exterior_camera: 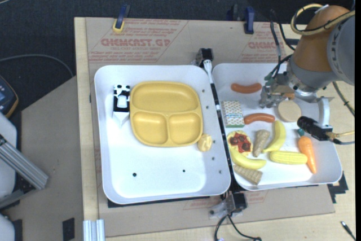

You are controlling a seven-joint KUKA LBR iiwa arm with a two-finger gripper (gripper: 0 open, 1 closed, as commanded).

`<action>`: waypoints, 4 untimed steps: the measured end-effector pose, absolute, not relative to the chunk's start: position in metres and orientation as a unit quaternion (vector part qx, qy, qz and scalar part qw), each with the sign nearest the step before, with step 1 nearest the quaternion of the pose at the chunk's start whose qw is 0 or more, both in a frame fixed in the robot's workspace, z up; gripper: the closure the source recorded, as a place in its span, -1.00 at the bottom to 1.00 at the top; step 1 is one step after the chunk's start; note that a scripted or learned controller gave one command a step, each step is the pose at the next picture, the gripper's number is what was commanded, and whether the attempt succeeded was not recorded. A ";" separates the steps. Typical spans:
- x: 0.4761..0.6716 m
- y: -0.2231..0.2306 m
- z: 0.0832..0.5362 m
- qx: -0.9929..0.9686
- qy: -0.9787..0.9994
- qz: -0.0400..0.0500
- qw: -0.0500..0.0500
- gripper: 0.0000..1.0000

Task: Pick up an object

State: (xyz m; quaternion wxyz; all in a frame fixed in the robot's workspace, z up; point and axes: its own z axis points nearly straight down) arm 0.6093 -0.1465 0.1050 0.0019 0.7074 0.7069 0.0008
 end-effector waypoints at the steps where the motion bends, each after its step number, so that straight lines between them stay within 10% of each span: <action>1: 0.614 -0.143 0.150 0.707 0.708 0.002 0.003 1.00; 4: 0.609 -0.099 0.236 0.705 0.709 0.001 -0.002 1.00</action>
